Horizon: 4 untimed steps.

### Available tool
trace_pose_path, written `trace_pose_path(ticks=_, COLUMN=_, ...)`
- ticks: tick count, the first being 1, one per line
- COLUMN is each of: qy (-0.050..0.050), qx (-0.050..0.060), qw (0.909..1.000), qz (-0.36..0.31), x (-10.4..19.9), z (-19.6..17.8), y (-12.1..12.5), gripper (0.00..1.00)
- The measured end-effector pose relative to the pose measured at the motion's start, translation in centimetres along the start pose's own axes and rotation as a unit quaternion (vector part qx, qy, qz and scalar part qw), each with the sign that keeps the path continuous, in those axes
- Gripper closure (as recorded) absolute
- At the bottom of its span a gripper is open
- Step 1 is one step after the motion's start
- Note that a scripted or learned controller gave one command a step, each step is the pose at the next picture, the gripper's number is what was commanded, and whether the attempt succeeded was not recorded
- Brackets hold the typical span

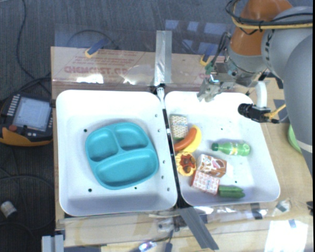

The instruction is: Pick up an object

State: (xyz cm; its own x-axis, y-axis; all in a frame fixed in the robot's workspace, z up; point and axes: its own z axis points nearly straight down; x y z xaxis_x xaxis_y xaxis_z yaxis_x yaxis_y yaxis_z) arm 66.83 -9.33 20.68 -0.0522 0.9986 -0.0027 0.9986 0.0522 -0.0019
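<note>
My gripper (206, 94) hangs over the far edge of the right bin (262, 140), with nothing between its fingers. Below it in that bin lie a small patterned packet (178, 124), a banana (195, 140) with an orange sausage (185, 138) across it, a green bottle (231, 148), a red and yellow toy (186, 163), two red and white cartons (209, 173) and a dark green cucumber (231, 192). All of these rest on the bin floor, well apart from the gripper.
The left bin (68, 140) holds a teal divided plate (122, 154). A ridge (167, 140) separates the two bins. A handheld pendant (23, 119) lies on the floor at the left. A cardboard sheet (105, 67) lies behind the bins.
</note>
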Motion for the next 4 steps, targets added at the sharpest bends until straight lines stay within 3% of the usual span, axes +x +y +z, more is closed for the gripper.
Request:
trace_pose_path(ticks=1, qy=0.000, qx=0.000, qw=1.0000, qz=0.000, x=0.0, z=0.0, y=0.0, gripper=0.00)
trace_pose_path(ticks=2, qy=0.001, qx=-0.006, qw=0.9999, qz=0.009, x=0.0, z=10.3, y=-4.7, gripper=0.00)
trace_pose_path(ticks=3, qy=0.001, qx=-0.019, qw=0.9997, qz=-0.018, x=-1.9, z=10.7, y=-7.5, gripper=0.00)
trace_pose_path(ticks=4, qy=0.001, qx=-0.020, qw=0.9993, qz=0.031, x=-2.4, z=10.7, y=-10.5, gripper=0.00)
